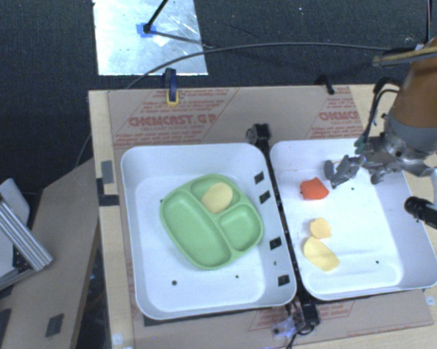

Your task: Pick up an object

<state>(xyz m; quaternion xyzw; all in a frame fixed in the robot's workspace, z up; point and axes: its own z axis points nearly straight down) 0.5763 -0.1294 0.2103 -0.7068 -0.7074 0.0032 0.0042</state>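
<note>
The gripper (339,171) hangs over the far part of the right bin (402,273), reaching in from the right at the end of the grey arm (415,125) with its orange band; whether it is wide or narrow I cannot tell, and nothing can be seen held in it. Just beside its tip, slightly nearer and to the left, lies an orange-red block (314,189) on the bin floor; whether the two touch is unclear. Nearer in the same bin sit a small yellow piece (320,228) and, just nearer than that, a larger yellow lump (321,254), close together. The left bin (155,284) holds a green divided plate (207,226), tilted diagonally, with a pale yellow object (218,197) in its far compartment. Both bins rest on a brown sheet (215,111) covering the counter, printed in red with repeated "CHEMCAST GP" lettering, partly upside down and faint. A blue-and-yellow clamp (171,87) grips the sheet's far edge, and a shiny silver panel (148,33) lies beyond it on the dark floor.
</note>
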